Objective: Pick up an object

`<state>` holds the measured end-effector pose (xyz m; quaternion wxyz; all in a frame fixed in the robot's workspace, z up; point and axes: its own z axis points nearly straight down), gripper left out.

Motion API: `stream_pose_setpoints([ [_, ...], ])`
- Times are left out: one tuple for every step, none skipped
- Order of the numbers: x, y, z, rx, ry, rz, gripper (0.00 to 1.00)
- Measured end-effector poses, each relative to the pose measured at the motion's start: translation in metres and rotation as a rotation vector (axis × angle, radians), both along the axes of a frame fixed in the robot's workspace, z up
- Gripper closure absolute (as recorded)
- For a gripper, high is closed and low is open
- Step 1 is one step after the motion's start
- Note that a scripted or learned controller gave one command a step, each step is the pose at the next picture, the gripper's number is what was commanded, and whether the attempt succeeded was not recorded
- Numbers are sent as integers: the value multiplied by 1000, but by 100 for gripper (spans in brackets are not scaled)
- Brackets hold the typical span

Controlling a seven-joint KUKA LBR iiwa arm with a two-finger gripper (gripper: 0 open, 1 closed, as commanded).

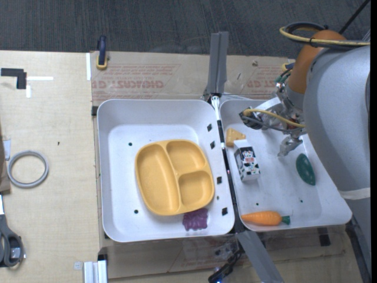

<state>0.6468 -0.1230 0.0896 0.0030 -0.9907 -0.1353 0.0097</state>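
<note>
Pale wood bench top (53,128) under even light. Brown cardboard sheet (153,75) lies behind the bins. Dark grey carpet (147,10) beyond. Tape roll (26,168) near left edge.

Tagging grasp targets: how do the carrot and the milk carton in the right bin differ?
The carrot is orange with a green tip; the milk carton is white with black patches. The carrot is tapered and rounded; the carton is boxy. The carrot lies crosswise by the near rim; the carton lies lengthwise near the divider. Both are small and lie flat in the right bin.
</note>
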Motion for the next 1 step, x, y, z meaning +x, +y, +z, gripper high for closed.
stream_pose_setpoints([
  [0,0,0,0,0,0,0],
])
